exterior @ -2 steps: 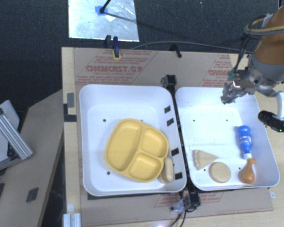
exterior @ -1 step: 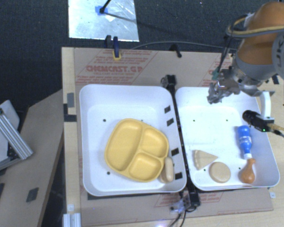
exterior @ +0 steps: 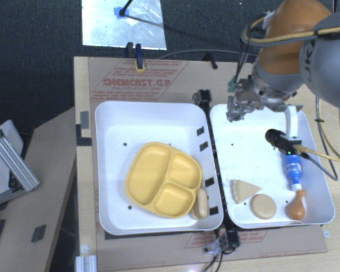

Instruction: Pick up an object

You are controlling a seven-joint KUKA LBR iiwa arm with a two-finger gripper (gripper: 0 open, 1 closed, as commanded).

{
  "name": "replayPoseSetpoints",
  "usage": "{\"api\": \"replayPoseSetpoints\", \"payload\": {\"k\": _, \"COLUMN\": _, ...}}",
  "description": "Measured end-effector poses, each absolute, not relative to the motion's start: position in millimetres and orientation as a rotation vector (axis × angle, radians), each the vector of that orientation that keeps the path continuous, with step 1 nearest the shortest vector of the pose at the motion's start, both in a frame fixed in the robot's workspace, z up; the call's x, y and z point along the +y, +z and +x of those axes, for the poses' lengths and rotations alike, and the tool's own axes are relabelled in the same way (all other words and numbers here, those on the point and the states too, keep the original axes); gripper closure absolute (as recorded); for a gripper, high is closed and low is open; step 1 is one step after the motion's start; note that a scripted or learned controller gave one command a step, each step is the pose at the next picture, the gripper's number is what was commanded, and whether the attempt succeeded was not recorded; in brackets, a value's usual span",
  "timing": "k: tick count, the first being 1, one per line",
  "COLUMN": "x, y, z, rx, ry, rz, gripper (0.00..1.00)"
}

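Camera view, landmark: the divider (exterior: 211, 152) where the two white bins meet, running from far to near down the middle of the bench.
Arm: the grey arm with its orange band comes in from the right and bends down over the far end of the right bin (exterior: 323, 205), its wrist pointing downward and slightly toward the divider.
Gripper: the gripper (exterior: 236, 113) hangs just right of the divider's far end, above bare white floor, near the bin's far wall.
Fingers: the tips are dark and small from here; I cannot tell whether they are apart or together, and nothing shows between them.
Wedge: a pale triangular wedge (exterior: 243, 190) lies just right of the divider, near its near end.
Disc: a round tan disc (exterior: 263, 205) lies beside the wedge, further right and nearer.
Brush: a blue and white brush (exterior: 292, 164) with a dark head lies well right of the divider, along the bin's right side.
Pear shape: an orange-brown pear shape (exterior: 296, 205) lies at the brush's near tip.
Plate: a yellow sectioned plate (exterior: 163, 179) sits left of the divider, in the left bin (exterior: 110, 152).
Bread roll: a small tan bread roll (exterior: 200, 203) lies against the plate's near right edge, just left of the divider.
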State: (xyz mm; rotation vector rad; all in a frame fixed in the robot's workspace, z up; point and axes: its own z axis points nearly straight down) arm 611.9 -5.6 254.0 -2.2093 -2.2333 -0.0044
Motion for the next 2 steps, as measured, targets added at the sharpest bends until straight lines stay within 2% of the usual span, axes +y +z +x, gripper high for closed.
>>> {"api": "replayPoseSetpoints", "payload": {"k": 2, "x": 101.3, "y": 230.7, "z": 635.2, "rx": -2.233, "ry": -0.005, "rz": -2.210, "gripper": 1.00}}
